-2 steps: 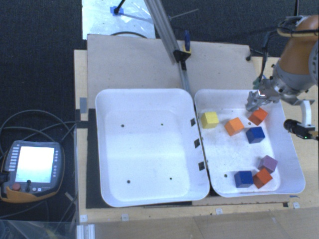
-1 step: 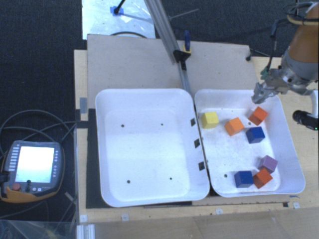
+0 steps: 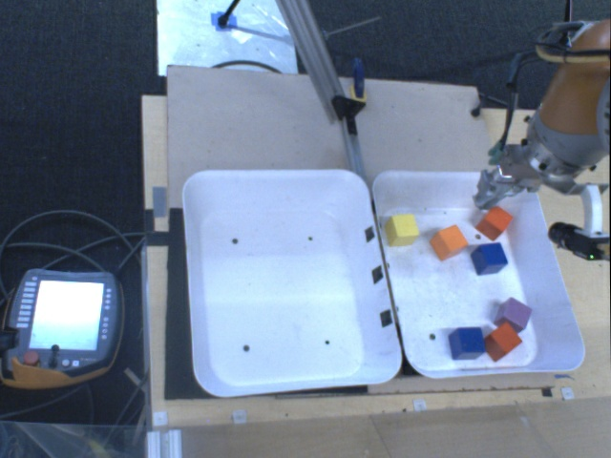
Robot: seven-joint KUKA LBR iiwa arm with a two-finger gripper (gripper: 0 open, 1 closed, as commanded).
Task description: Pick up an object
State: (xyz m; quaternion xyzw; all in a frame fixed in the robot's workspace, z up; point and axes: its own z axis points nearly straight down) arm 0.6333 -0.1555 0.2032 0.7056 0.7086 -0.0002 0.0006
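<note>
Counter (image 3: 420, 113): carries two shallow white bins side by side.

Left bin (image 3: 205, 208): white, shallow.

Right bin (image 3: 549, 284): seven blocks. Yellow block (image 3: 402, 229) near the left wall. Orange block (image 3: 448, 242) just right of it. Red-orange block (image 3: 495, 222) toward the far right corner. Blue block (image 3: 489, 258) just below that. Purple block (image 3: 514, 313), second blue block (image 3: 467, 343) and second red-orange block (image 3: 503, 341) clustered at the near right corner, the last touching the purple one.

Pincer (image 3: 491, 191): over the far right corner of the right bin, just above the upper red-orange block; nothing seen between its tips; whether spread or pressed together cannot be told.

Handheld control pad (image 3: 59, 327): left of the counter.
</note>
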